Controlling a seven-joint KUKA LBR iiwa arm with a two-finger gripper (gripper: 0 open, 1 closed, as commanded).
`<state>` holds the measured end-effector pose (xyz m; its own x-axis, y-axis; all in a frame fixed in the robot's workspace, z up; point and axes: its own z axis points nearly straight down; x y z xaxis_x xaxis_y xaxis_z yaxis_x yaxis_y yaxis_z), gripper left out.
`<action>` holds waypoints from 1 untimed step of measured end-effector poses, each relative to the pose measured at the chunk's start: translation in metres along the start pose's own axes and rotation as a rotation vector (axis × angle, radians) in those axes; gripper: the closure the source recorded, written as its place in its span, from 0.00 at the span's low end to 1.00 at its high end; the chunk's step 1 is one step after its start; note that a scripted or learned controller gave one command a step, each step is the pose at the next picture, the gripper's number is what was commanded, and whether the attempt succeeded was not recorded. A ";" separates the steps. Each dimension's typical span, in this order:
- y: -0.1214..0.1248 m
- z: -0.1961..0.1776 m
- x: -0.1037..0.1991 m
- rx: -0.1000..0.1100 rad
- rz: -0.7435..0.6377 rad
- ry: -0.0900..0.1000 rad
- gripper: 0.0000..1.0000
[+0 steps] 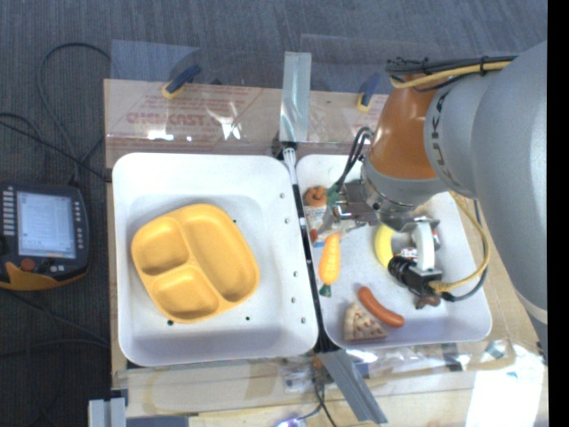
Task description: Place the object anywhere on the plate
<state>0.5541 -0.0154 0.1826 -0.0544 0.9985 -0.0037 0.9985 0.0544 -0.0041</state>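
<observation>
A yellow plate (194, 261) with three compartments lies in the left bin (267, 181). The right bin (462, 327) holds several toy foods: an orange carrot (329, 258), a red sausage (380, 307), a pizza slice (363, 326), a yellow piece (384, 245) and a small orange-capped bottle (315, 199). My gripper (347, 210) hangs low over the upper left of the right bin, just right of the bottle and above the carrot. Nothing shows held in it. The arm's grey and orange wrist (404, 145) hides part of the bin behind it.
A raised divider (302, 238) separates the two bins. A black cable and fitting (418, 278) on the arm dangle over the right bin's middle. A teach pendant (43, 229) lies on the floor at far left.
</observation>
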 end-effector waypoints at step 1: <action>0.006 -0.006 0.055 0.000 0.007 0.003 1.00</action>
<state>0.5573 0.0403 0.1881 -0.0478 0.9989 -0.0010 0.9988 0.0478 -0.0040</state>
